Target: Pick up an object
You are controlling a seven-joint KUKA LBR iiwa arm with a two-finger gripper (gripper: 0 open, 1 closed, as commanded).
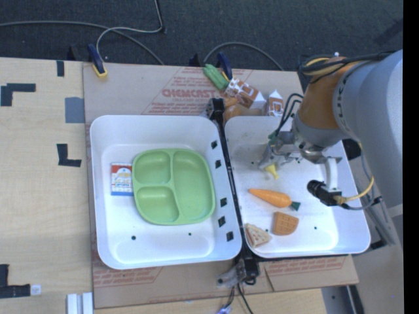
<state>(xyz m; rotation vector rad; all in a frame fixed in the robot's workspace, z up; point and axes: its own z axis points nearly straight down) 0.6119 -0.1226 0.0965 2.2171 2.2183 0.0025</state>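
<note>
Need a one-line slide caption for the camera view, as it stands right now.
Pincer low in the right bin over a small yellow piece, carrot nearby; green tray in left bin.

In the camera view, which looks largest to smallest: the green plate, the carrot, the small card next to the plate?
1. Green divided plate, by far the largest.
2. Toy carrot.
3. Small card; close to the carrot in apparent size, so this order is unsure.
</note>
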